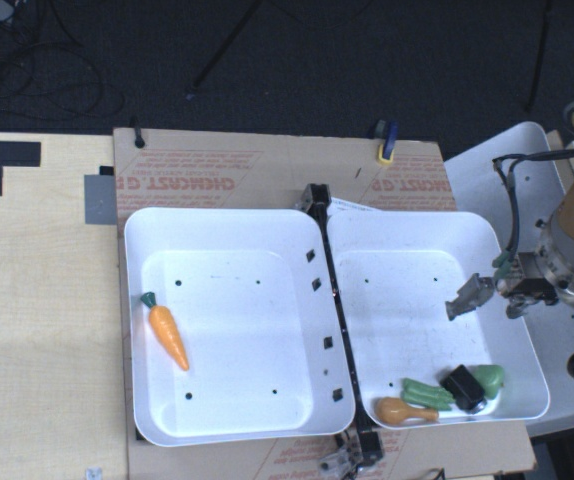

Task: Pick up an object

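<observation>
An orange carrot [168, 337] with a green top lies near the left wall of the left bin [227, 230]. In the right bin's [417, 230] front right corner sit a dark green vegetable [426, 394], a black block [464, 388], a light green piece [490, 375] and a tan-orange pear-shaped toy [404, 411], all close together. My gripper [491, 302] hovers over the right side of the right bin, behind that cluster. Its fingers are spread open and hold nothing.
A black divider clip [329, 308] runs between the two bins. The bins rest on a cardboard sheet [267, 168], with a blue-and-yellow clamp [386, 142] at its far edge. Cables [512, 203] hang by the arm on the right.
</observation>
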Robot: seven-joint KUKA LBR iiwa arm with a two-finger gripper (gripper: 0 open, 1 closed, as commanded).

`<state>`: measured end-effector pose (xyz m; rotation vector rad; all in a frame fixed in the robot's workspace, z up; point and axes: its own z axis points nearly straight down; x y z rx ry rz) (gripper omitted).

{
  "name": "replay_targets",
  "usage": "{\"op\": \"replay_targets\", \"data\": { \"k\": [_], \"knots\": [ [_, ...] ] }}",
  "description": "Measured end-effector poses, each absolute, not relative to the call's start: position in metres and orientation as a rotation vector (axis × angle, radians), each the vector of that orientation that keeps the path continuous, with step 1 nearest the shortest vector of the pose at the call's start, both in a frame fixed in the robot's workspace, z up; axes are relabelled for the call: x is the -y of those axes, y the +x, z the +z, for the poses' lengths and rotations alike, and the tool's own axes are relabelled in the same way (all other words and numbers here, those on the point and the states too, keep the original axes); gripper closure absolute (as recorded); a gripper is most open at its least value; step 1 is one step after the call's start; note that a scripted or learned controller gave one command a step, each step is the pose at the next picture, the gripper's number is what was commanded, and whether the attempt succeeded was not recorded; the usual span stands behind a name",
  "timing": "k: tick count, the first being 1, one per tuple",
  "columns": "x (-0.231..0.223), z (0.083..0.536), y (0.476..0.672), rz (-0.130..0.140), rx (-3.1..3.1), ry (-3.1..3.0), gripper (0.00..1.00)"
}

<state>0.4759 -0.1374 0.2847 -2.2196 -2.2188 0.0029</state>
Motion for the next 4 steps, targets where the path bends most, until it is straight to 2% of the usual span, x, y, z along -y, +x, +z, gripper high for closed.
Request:
{"op": "replay_targets", "data": {
  "k": [1, 2, 3, 4],
  "knots": [
    [0.099, 0.503, 0.477, -0.017, 2.236, -2.227, 0.00],
    [0.099, 0.504, 0.477, 0.006, 2.225, -2.215, 1.00],
    [0.054, 0.475, 0.476, 0.005, 2.223, -2.213, 1.00],
    [0.063, 0.337, 0.501, 0.019, 2.211, -2.213, 1.00]
  ]
}}
